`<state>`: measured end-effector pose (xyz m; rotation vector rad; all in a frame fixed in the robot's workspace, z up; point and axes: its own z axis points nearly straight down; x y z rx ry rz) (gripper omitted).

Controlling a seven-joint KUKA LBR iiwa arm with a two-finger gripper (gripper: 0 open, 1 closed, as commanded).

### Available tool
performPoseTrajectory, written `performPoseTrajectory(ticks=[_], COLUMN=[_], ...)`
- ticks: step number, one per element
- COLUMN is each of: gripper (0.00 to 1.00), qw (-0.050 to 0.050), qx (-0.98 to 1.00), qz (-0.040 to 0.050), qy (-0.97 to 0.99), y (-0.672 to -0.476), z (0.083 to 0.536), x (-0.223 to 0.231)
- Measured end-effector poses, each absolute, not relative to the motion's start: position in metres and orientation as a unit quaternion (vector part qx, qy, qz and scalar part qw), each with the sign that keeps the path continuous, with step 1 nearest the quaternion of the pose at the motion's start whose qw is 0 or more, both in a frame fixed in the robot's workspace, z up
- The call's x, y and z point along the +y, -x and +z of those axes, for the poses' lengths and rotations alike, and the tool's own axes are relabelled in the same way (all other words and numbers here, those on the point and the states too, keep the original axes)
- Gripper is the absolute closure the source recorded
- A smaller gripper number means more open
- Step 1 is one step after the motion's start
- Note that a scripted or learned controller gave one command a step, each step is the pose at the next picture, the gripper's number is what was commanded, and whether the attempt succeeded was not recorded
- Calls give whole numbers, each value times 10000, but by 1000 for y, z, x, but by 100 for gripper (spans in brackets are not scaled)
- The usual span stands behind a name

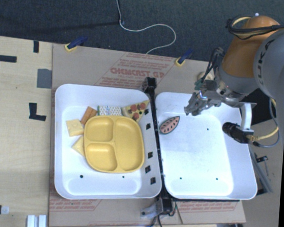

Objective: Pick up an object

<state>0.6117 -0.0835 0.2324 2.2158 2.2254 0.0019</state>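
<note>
Pincer [193, 108] poised over the far-left part of the right bin [224, 190], pointing down toward the bin floor; fingers close together with nothing seen between them, though whether fully closed cannot be told from this slant. Grey arm [276, 52] with orange band [245, 43] reaching in from the right edge, above the bin's far-right corner. Black cable fitting [234, 131] hanging beside the wrist, over the bin's right side.

Just beside the pincer, toward the divider between the bins, a small leaf-shaped reddish-brown object [169, 124] lying flat on the right bin's floor near its left wall, apart from the fingertips.

In the left bin [61, 177], a yellow divided plate [114, 143] sitting roughly mid-bin, toward the right wall. Tucked around the plate's far and left edges: a pale yellow square piece [74, 127], an orange-brown strip [88, 115], a patterned white-green piece [109, 111] and a multicoloured item [137, 109] near the bin's far-right corner. Another pale yellow wedge [78, 146] peeking out from under the plate's left edge.

Both bins resting on a brown cardboard sheet [135, 68] on the counter [14, 125]. White cable [148, 28] looping across the dark far side.
</note>
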Motion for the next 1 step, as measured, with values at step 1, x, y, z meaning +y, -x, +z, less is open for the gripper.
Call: performPoseTrajectory(ticks=[1], gripper=[100], qw=[0], qx=[7070], qz=[-11], qy=[-7072], y=[-615], z=[226], x=[-96])
